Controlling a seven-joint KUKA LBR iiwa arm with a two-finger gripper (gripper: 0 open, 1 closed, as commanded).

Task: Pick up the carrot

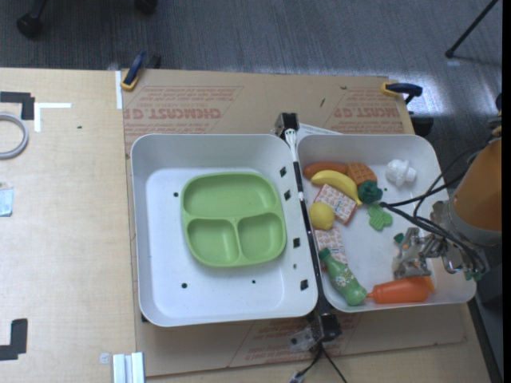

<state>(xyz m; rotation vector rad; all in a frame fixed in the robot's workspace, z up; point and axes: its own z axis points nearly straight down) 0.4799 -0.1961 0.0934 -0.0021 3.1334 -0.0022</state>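
The carrot (402,291) is an orange tapered toy lying on its side against the front wall of the right bin (423,146). Its left end nearly touches a green bottle (342,278). My gripper (412,255) hangs low in the bin's front right part, directly behind the carrot and very close to it. The view is too cluttered with cables and metal parts to tell whether it touches the carrot. The grey arm with its orange band (484,188) comes in from the right edge.
Also in the right bin are a banana (336,183), a lemon (321,215), a waffle (361,172), a white lump (400,171), green pieces (380,219) and an orange oblong (326,168). The left bin (152,238) holds a green divided plate (234,219).
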